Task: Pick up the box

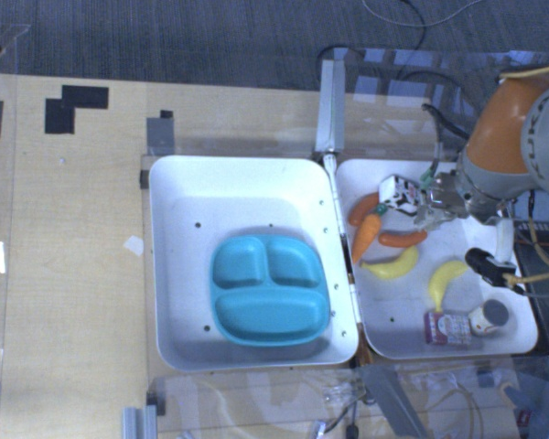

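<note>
The camera looks down on a tan worktop [64,273] with two white bins side by side. The left bin [178,245] holds a blue plate [270,289] with three parts. It lies flat near the middle of that bin.

The right bin [384,337] holds many small things. The arm [512,135], grey with an orange part, comes in from the right and hangs over the top of this bin. Its claw [419,201] is low, near the far side of the bin, just above an orange carrot [366,236] and a thin red thing [401,240]. It is too small and messy there to tell if the claw is wide or narrow, or if it holds anything.

The box [448,327] is small and dark red with a pale front. It lies flat at the near edge of the right bin, next to a small white cup [490,316]. The box is well apart from the claw, closer to the camera. Two yellow bananas [393,263] [444,280] lie between the claw and the box.
</note>
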Robot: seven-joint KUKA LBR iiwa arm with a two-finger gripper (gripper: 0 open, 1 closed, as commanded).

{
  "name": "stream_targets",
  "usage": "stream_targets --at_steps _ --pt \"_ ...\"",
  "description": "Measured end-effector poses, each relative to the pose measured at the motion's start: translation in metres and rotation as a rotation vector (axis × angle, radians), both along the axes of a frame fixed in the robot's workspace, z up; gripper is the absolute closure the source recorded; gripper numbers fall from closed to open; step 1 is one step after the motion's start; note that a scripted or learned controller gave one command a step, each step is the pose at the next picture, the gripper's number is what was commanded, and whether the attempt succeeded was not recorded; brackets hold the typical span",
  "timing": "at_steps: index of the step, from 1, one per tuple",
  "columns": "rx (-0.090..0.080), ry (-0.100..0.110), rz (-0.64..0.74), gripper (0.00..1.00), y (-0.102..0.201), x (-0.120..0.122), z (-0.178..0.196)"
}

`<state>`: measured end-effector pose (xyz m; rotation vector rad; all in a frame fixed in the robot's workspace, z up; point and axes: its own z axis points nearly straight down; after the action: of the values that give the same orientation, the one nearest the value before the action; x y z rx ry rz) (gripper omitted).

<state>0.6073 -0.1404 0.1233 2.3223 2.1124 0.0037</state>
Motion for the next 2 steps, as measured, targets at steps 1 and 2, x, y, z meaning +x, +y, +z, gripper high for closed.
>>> stream_targets --at_steps 1,2 --pt "-0.001 -0.001 0.108 1.0 -0.024 -0.071 -0.015" --pt "-0.001 -0.001 0.093 1.0 -0.065 -0.118 0.018"
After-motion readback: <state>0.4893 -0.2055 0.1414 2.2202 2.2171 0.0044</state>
